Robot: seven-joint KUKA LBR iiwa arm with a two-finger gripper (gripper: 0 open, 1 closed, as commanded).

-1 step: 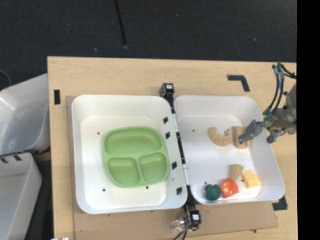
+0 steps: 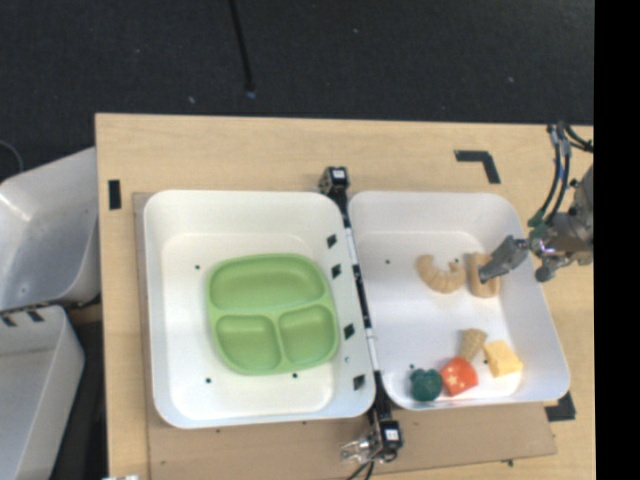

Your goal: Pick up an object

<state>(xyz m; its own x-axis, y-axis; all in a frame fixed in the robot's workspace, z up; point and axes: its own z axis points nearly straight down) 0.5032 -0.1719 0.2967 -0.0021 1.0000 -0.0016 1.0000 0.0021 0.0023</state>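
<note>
Here, at the right edge of the right bin (image 2: 520, 228): the claw (image 2: 503, 258), reaching in from the counter's (image 2: 250, 153) right side, one grey finger slanting down toward a tan ring-shaped piece (image 2: 483, 280). Touching that piece or just over it, hard to say which. Fingers apart or together: cannot tell from this angle. Nothing seen clamped between them.

Just left of the tan ring, a curved beige piece (image 2: 435, 272), near the bin's middle. Down by the near right corner of the same bin, a cluster: a green lump (image 2: 425, 384), a red tomato-like ball (image 2: 459, 375) touching it, a small tan block (image 2: 472, 344) just above, and a yellow wedge (image 2: 502, 359) beside the wall.

In the left bin (image 2: 160, 268), a green divided plate (image 2: 270, 311), lying flat near the centre, three compartments showing.
</note>
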